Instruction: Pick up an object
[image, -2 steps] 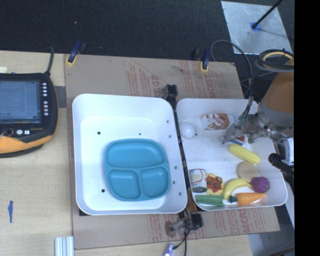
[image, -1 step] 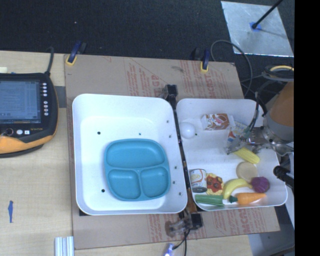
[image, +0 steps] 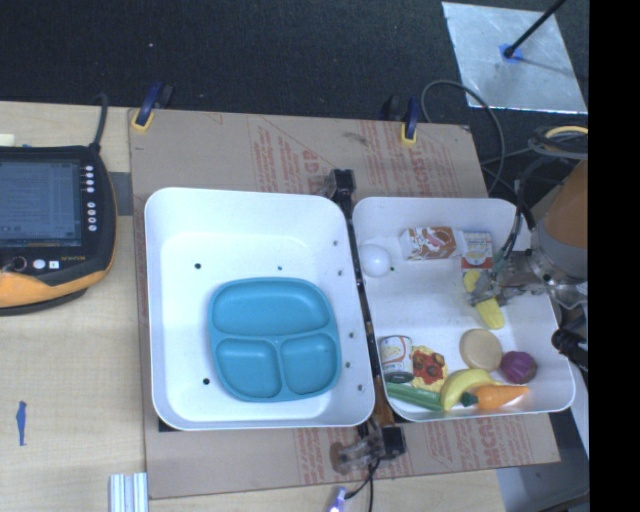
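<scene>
My claw (image: 487, 290) hangs low over the right bin (image: 440, 212), close to that bin's right wall, and I cannot tell how it is set. Just beneath its tip lies a small yellow piece (image: 490, 315), so close that the two seem to touch, though I cannot say for sure.

Taking the right bin as the landmark: a red-and-white packet (image: 430, 243) and a smaller packet (image: 477, 247) lie near its far wall, the smaller one just beyond my claw. A white ball (image: 375, 261) sits against its left wall. Toward its near edge lie a tan round (image: 481, 349), a purple ball (image: 518, 366), a banana (image: 466, 385), a carrot (image: 499, 397), a green stick (image: 414, 397), a can (image: 395, 355) and a red printed piece (image: 429, 366), all well short of my claw.

Left of that bin, the other bin (image: 180, 215) holds a blue divided tray (image: 274, 336).
</scene>
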